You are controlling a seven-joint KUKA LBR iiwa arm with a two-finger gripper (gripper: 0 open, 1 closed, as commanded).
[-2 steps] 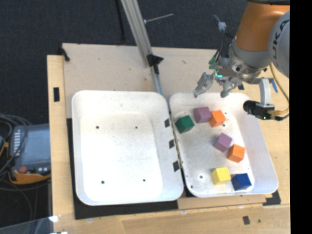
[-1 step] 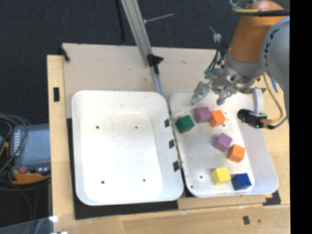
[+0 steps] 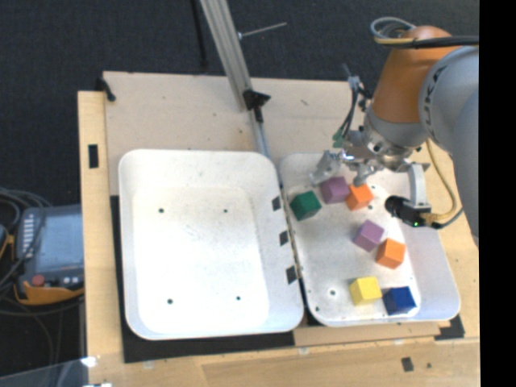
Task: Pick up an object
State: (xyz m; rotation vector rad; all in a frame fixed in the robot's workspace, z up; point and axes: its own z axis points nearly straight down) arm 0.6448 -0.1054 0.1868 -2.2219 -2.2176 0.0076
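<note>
Dark carpet surrounds pale wooden tabletop (image 3: 185, 111); two white bins sit side by side on it. Your tool (image 3: 348, 168) hangs low over far end of right bin (image 3: 435, 297); whether it is released or clenched, cannot tell. Purple cube (image 3: 334, 189) and orange cube (image 3: 359, 195) lie just beside tool, toward the near side. Green cube (image 3: 305, 205) sits left of them by bin wall. Purple cube is likely the nearest pick; you need only a short drop.
</note>
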